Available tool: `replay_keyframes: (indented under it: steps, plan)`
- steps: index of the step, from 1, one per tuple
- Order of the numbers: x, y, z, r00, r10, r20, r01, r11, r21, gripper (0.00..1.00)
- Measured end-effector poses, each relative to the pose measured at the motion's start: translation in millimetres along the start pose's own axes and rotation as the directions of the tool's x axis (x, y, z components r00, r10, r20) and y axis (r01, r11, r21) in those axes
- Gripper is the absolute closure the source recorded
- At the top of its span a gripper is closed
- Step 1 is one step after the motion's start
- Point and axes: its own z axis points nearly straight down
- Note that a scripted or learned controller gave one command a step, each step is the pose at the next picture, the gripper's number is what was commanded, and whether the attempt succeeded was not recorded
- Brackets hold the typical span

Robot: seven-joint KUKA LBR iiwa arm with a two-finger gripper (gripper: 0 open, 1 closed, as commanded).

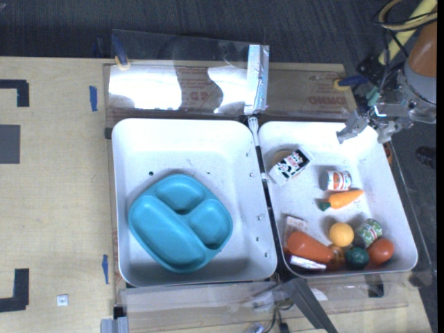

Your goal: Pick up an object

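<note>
The right bin (397,186) holds several small toys. A black-and-white carton (290,165) lies near its left wall. A small red-and-white can (338,180) lies in the middle, with an orange carrot (342,200) just below it. Along the front sit a yellow ball (340,234), a long orange-red piece (309,247), a dark green ball (357,257), a red tomato (381,250) and a speckled green piece (370,230). My gripper (365,132) hangs over the bin's back right corner, open, with nothing between its fingers. It is above and to the right of the can.
The left bin (132,141) holds a blue divided plate (180,220). A clear plastic wall (187,82) stands behind the bins. Yellow cables (406,9) loop above the arm at the top right. A ridge (260,186) separates the two bins.
</note>
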Motion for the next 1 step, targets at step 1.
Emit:
replay_keyframes:
  steps: [1]
  plan:
    - [42.3,0.7,108.3,0.996,-0.085,-0.001,0.085,0.996,0.008,0.00]
